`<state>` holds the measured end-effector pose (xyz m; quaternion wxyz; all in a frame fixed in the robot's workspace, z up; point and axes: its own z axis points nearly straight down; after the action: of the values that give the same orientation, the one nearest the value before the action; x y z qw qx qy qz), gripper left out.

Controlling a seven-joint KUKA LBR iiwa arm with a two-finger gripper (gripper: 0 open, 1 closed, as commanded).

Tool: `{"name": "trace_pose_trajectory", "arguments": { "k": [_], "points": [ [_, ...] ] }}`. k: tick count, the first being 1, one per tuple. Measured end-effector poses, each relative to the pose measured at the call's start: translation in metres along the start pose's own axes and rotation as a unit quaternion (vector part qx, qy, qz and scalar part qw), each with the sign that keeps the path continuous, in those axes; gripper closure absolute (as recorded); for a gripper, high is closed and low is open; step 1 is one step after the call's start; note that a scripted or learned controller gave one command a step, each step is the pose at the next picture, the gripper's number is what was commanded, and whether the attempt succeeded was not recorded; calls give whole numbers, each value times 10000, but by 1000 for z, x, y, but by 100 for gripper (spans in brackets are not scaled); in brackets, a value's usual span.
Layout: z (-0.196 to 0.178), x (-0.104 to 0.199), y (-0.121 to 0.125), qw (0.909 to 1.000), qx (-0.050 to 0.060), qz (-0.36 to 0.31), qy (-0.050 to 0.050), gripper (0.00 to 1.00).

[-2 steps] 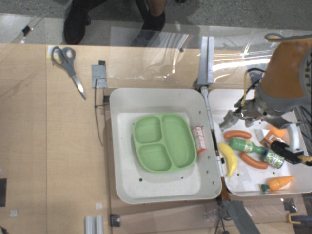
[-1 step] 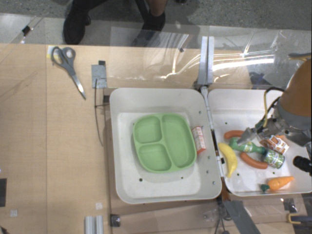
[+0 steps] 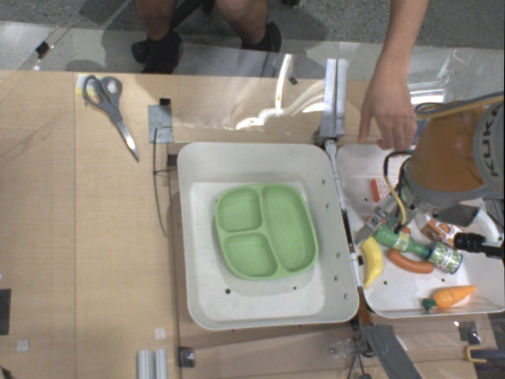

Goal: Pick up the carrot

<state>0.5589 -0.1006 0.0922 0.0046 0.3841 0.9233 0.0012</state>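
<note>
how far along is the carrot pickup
Nothing looks done yet: the carrot lies on the floor of the right bin, near its front edge. In hand: the arm hangs over that bin's upper half, above the green bottle and banana, apart from the carrot. Left: move to the carrot, grasp it and lift it.

A single fixed camera looks down at a slant on the tabletop (image 3: pixel 71 235) from above. The left bin (image 3: pixel 260 164) sits near centre; the right bin (image 3: pixel 410 306) is cut by the frame edge, so it is probably only partly covered.
</note>
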Motion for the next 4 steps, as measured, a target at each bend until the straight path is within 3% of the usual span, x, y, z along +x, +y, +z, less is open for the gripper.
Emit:
{"name": "trace_pose_trajectory", "arguments": {
  "k": [1,2,3,4],
  "points": [
    [-79,25,-101,9992,14,406,10,0],
    [2,10,-104,9888,20,1491,21,0],
    [2,-8,-30,9372,25,3487,16,0],
    [-54,-91,-30,9481,14,3179,-2,0]
  ]
}}
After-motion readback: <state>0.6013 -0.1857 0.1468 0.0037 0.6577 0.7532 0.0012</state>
